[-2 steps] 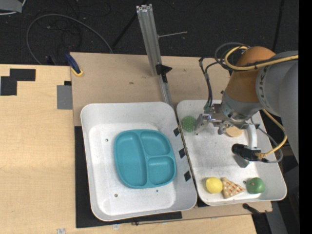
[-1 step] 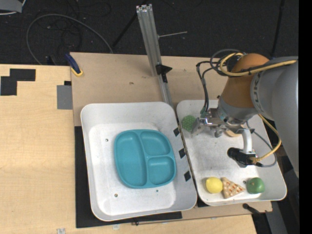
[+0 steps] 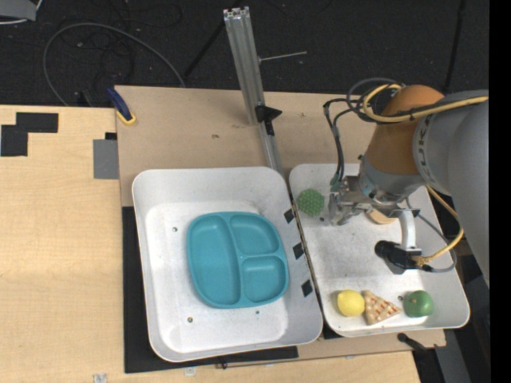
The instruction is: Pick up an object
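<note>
Green ball sits in the right bin, upper-left corner, just left of the claw and near-touching it; claw is down at the bin floor, can't tell whether it is open or closed. Lemon, pizza slice and green apple line the bin's near edge, well apart from the claw. Left bin holds a teal divided plate.

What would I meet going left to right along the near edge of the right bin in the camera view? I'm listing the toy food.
Yellow lemon → pizza slice → green apple, all in the right bin.
</note>
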